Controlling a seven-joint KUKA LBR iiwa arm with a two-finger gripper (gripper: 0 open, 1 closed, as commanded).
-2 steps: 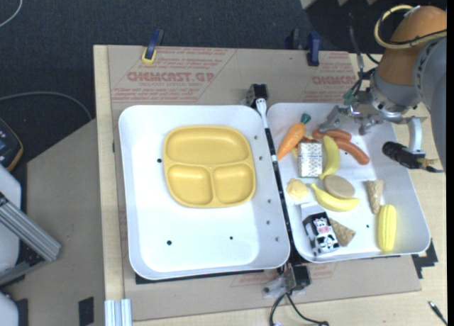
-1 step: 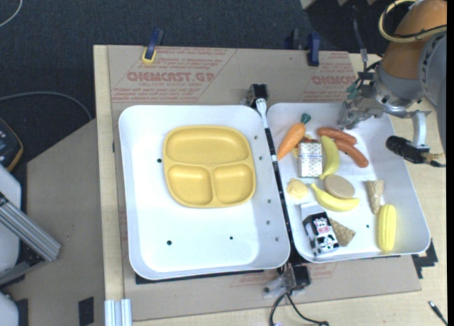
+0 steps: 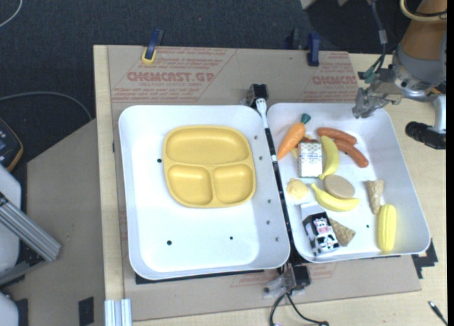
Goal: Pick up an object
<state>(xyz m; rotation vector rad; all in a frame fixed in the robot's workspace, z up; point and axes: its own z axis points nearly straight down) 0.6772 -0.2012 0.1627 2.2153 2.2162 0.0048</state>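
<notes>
Where my claw (image 3: 363,107) hangs over the right bin's (image 3: 408,176) far rim, its grip state I cannot tell; the sausages (image 3: 344,144), nearest object, lie just below-left of it in that bin.

board (image 3: 213,76) | red print "CHEMCAST G.P" | repeated, partly hidden

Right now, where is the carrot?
The carrot lies in the right bin, near its upper left corner, beside the divider between the bins, just above the small white carton.
</notes>
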